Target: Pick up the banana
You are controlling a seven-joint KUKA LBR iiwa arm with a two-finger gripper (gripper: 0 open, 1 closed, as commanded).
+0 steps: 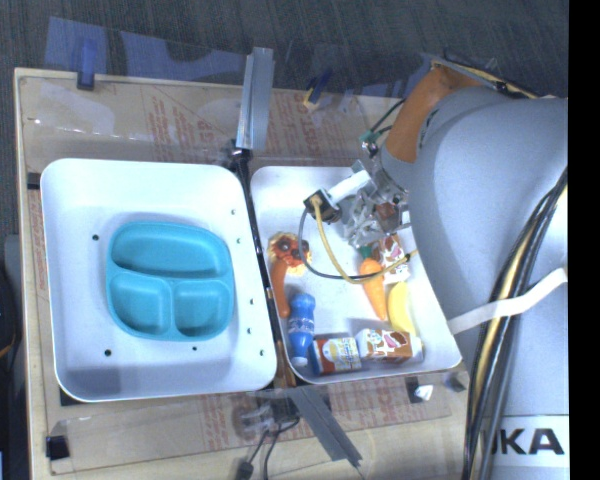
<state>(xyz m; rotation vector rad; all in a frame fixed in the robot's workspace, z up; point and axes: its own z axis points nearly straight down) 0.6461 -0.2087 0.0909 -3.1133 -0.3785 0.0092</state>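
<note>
Camera view recorded the gripper low over the right bin, jaw state impossible to tell, with the banana lying at centre-right of the frame, just below it, beside a carrot.

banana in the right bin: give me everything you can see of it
The banana is yellow and smooth-looking, lying lengthwise near the right bin's right wall, toward its front corner. Only part of it shows; the arm's grey body covers its right edge. An orange carrot-like piece lies alongside it on its left, apparently touching. Its lower end sits just above the long flat carton across the bin's front. The gripper is above it, toward the bin's middle, not on it.
</note>
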